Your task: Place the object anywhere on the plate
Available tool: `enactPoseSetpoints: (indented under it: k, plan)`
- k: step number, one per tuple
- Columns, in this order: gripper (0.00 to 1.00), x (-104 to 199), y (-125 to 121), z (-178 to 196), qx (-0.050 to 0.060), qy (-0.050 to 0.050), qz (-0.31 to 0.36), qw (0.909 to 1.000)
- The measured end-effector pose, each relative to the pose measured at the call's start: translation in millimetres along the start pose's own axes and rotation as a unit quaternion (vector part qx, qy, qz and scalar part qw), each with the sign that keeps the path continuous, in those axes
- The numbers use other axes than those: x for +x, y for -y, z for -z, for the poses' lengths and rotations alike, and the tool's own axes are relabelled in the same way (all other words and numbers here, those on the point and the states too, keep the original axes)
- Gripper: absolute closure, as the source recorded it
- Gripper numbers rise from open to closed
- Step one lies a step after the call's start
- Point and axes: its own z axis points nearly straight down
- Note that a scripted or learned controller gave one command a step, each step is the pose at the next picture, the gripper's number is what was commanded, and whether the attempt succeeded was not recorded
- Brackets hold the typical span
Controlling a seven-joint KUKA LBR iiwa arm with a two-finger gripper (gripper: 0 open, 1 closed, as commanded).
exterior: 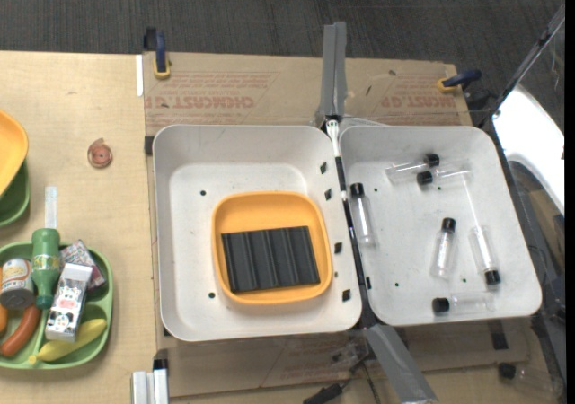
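As we are looking down on the bench [72, 88], we are seeing the orange plate [269, 204] sitting in the middle of the left bin [180, 241]. The task's object, a black ridged block [271, 259], is lying flat on the plate, covering most of its floor and leaving the orange rim showing all round. To the right of the plate, the right bin [395, 250] is holding several clear tubes with black caps; one tube [361, 212] is lying nearest the plate, just past the seam between the bins, and the others [445, 245] are lying scattered farther right. Well to the left of the plate, a green dish [106, 303] of toy food is resting on the bench. We cannot tell how the jaws are standing.
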Motion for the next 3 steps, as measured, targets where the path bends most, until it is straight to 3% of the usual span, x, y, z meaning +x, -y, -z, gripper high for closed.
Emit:
enactPoseSetpoints:
  k: [1, 2, 3]
  plan:
    - [0.0, -10, 4, -1, 0.0, 0.001, 0.252, 0.9677]
    - [0.0, 7, -5, 0, -0.001, 0.0, 0.406, 0.914]
    - [0.0, 7, -5, -1, -0.001, 0.001, 0.611, 0.7916]
